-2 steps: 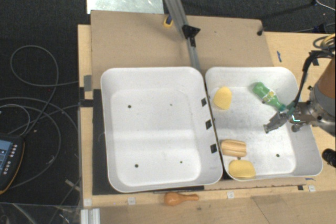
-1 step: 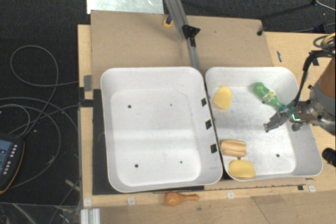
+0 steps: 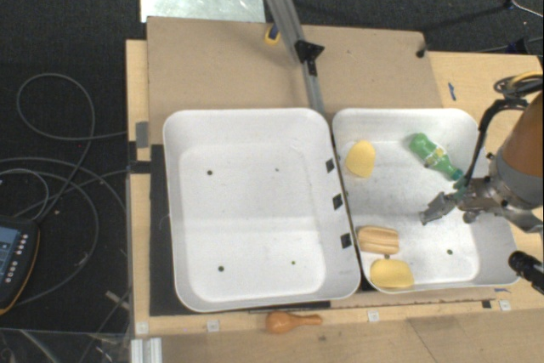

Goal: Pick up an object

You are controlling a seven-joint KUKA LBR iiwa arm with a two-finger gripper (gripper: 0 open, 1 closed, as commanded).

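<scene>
**Objects in the right bin, gripper held over its floor**

Objects for picking are shown in the right bin (image 3: 476, 268). Nearest the viewer, outside the bins, an orange pear-shaped item (image 3: 293, 320) is seen on the bench edge (image 3: 255, 64). Inside the right bin, against its near left corner, a yellow rounded piece (image 3: 392, 273) is set just beside a hot-dog toy (image 3: 377, 240). Further right, the gripper (image 3: 435, 212) is placed above bare bin floor, well apart from both; its fingers are seen slightly spread, with nothing between them (the grey arm enters from the right edge). Beyond it, a green bottle (image 3: 434, 155) is laid tilted near the far wall, and a yellow lemon-like piece (image 3: 360, 158) is set near the divider. The left bin (image 3: 246, 123) is drawn alongside.
</scene>
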